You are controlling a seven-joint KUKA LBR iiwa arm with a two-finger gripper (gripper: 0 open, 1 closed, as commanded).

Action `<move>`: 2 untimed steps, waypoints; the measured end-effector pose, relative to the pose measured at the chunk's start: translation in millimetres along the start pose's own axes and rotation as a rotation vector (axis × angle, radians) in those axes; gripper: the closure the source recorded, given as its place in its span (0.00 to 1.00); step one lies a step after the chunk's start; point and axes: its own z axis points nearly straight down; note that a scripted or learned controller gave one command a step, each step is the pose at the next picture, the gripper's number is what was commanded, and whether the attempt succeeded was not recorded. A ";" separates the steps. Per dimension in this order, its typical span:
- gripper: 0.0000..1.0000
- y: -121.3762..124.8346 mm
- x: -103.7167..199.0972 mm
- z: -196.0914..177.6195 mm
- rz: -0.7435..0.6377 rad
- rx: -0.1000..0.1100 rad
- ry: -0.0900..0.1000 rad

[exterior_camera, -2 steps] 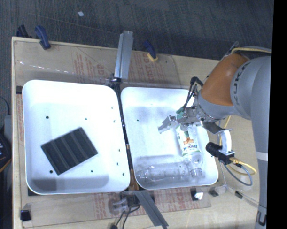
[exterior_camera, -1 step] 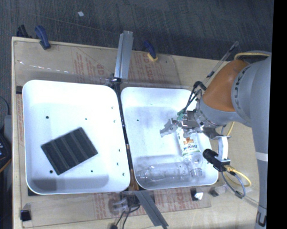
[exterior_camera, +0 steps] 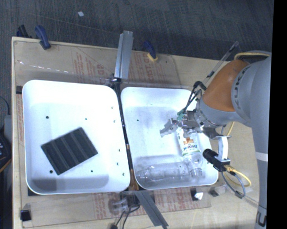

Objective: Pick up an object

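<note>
Dark carpet surrounds the pale wooden surface (exterior_camera: 65, 55) you are looking down on, with blue clamps (exterior_camera: 42, 36) along its far edge. Two shallow white bins sit on it side by side. Your left bin (exterior_camera: 36, 96) holds a flat black ribbed panel (exterior_camera: 69, 150), lying at a slant near the middle. Your right bin (exterior_camera: 134, 102) holds a clear plastic bottle (exterior_camera: 164, 173) lying on its side along the near wall, and a second small bottle with a white and orange label (exterior_camera: 190, 145) lying toward the right side, its cap end pointing to the near wall. The arm (exterior_camera: 238, 91), grey with its orange band, reaches in from the right, and the gripper (exterior_camera: 173, 127) hangs low over the right bin, just beside the upper end of the labelled bottle. You cannot tell from this angle how far apart the fingers stand, nor whether they have hold of anything.
</note>
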 end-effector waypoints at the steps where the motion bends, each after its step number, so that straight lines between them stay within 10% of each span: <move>1: 0.00 6.9 10.7 -12.8 -0.007 -0.004 -0.001; 2: 0.00 4.6 6.7 -31.1 -0.204 -0.008 -0.004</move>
